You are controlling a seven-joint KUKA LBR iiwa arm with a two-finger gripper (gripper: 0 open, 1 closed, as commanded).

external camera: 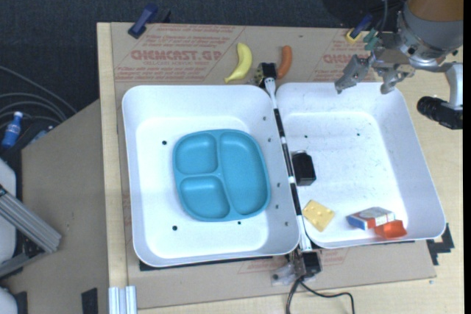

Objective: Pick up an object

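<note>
With the gripper (366, 77) spread and unladen above the right bin (412, 158), we should descend squarely over the cheese wedge (318, 215) before closing.

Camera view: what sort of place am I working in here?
Likely a robotics lab bench: two white bins clamped side by side on a board, toy food such as a banana, loose cables on dark carpet.
</note>
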